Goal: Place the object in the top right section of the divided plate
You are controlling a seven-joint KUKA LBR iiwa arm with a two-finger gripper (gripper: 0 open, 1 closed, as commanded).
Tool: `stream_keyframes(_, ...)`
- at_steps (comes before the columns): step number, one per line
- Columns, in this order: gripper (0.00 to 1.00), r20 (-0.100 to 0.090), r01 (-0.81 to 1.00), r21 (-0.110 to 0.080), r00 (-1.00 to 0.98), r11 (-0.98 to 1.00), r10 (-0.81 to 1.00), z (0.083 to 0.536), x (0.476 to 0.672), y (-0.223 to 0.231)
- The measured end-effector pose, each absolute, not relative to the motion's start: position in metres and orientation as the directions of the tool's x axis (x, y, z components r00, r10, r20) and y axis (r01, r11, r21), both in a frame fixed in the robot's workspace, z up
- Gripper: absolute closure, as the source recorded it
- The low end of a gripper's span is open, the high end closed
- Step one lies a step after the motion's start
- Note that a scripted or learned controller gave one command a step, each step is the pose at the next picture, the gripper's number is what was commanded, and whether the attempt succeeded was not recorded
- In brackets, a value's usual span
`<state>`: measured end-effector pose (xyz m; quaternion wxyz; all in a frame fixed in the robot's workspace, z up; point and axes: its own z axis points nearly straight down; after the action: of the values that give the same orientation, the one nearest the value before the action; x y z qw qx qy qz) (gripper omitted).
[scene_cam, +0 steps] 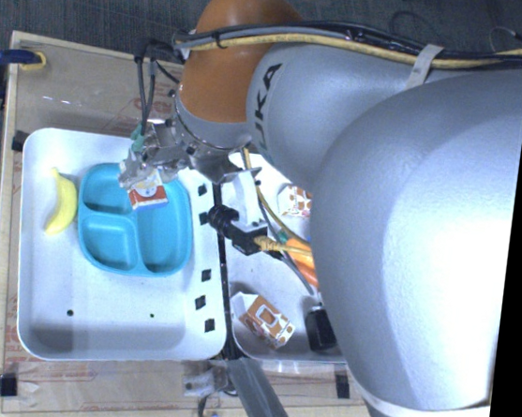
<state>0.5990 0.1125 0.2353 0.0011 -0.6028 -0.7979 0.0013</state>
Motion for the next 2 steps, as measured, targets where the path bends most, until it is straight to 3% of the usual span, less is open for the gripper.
stream_keyframes(1, 1.0, 0.0, 0.925, -0.003, -0.379, 0.379, 0.925, 0.1865, 0.6328, 0.1134)
stream_keyframes(2, 0.0, 0.0, 0.925, -0.003, -0.379, 0.379, 0.925, 0.1869, 0.6328, 0.1136)
